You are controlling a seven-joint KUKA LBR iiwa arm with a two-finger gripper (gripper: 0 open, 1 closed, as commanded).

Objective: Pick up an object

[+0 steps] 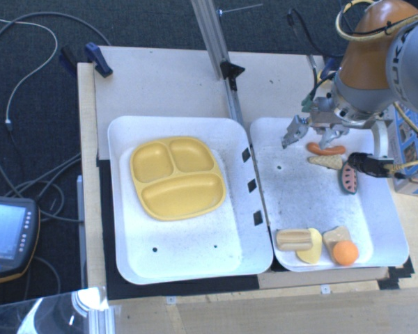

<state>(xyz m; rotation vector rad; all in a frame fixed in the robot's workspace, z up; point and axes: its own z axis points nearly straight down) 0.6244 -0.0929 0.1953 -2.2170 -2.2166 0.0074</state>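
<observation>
My gripper [310,136] hangs over the far end of the right bin [299,193], its fingers spread open with only bare bin floor showing between them. One dark fingertip [290,132] points left, while the other sits just above a small orange-red sausage [326,148]. A tan wedge of bread [325,161] lies right below the sausage. A watermelon slice [349,178] lies to the right of both. At the near end of the bin sit a hot-dog bun [294,240], a yellow piece [308,252], a tan block [334,236] and an orange [345,253].
The left bin [188,249] holds a yellow divided plate [177,177]. A metal post [216,40] rises from behind the gap between the bins. Black cable clips [251,185] line the divider. The arm's cables and a black fitting [369,164] hang over the right bin's right edge.
</observation>
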